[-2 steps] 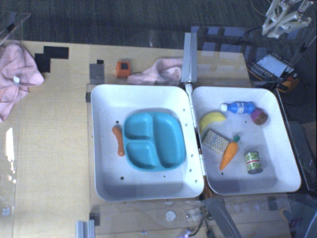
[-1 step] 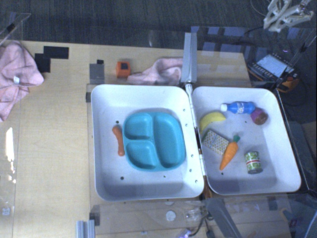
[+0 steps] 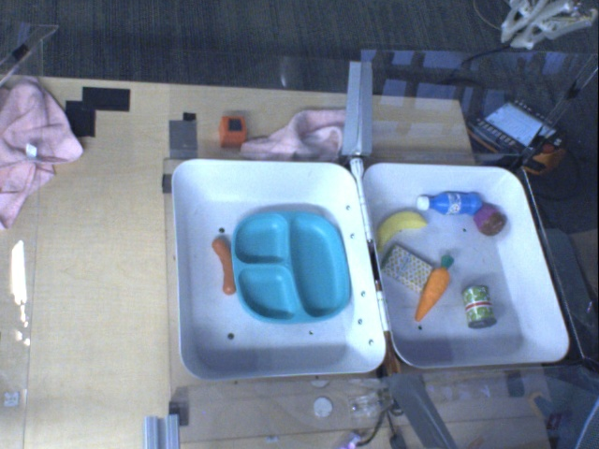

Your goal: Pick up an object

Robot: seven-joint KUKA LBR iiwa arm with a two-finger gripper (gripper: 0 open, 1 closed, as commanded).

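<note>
The right bin (image 3: 533, 251) holds several small objects. A blue bottle with a white cap (image 3: 451, 203) lies at its back, with a purple round piece (image 3: 489, 220) just to its right. A yellow banana-like piece (image 3: 401, 225) rests near the left wall, above a grey speckled sponge (image 3: 407, 267). A toy carrot (image 3: 432, 290) lies slanted in the middle, and a small green can (image 3: 479, 306) stands to its right. In the left bin (image 3: 197, 251) sits a blue divided plate (image 3: 290, 265) with an orange sausage-like piece (image 3: 225, 264) to its left.
A pink cloth (image 3: 298, 137) lies behind the bins, next to a small orange block (image 3: 232, 129). Another pink cloth (image 3: 33, 148) sits at the bench's far left. A grey upright post (image 3: 357, 110) stands behind the seam between the bins.
</note>
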